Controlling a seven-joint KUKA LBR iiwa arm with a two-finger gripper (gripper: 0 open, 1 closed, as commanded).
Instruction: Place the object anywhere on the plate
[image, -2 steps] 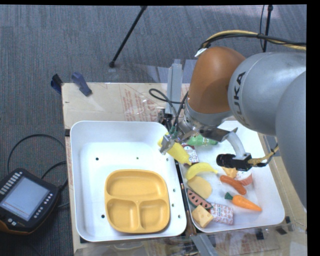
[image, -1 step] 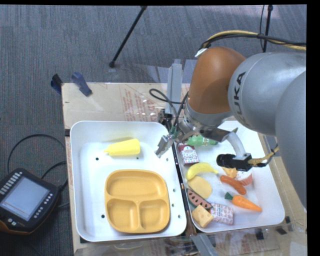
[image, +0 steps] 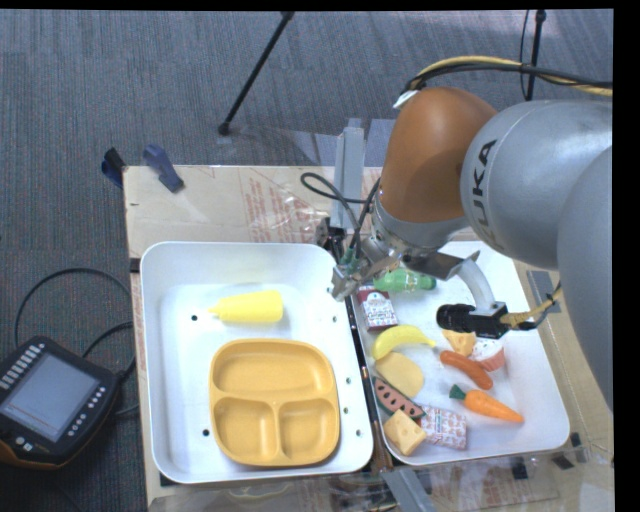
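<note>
The yellow three-compartment plate lies in the front half of the left white bin. A yellow corn-like piece lies just behind the plate on the bin floor. My gripper hangs low over the rim between the two bins, at the back left corner of the right bin. The wrist hides its tip. A green bottle and a small red box lie right beside the gripper in the right bin. I see nothing clearly held.
The right bin holds several toy foods: a banana, a pale potato-like piece, a watermelon slice, a cheese wedge, a pink packet and two carrots. A teach pendant sits at the far left.
</note>
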